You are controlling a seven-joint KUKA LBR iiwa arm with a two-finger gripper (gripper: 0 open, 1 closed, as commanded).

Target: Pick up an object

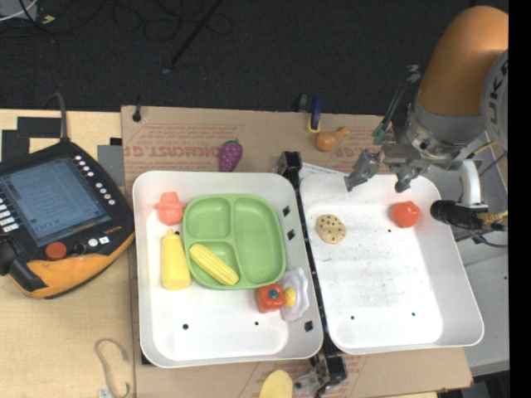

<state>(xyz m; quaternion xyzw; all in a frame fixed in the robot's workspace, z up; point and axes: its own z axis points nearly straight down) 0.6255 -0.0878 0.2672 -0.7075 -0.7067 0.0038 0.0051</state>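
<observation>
Hand: we see the grey two-finger hand (385, 178) spread open, holding nothing, over the right white bin's (465, 305) far rim
Risk: descending here, we could strike the rim and miss the small red round toy (406, 214) nearby

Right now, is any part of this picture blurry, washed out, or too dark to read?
In the camera view, the white bins look bright but keep detail; the cookie and corn are sharp; the gripper is slightly soft; the backdrop behind the bench is nearly black.
</observation>
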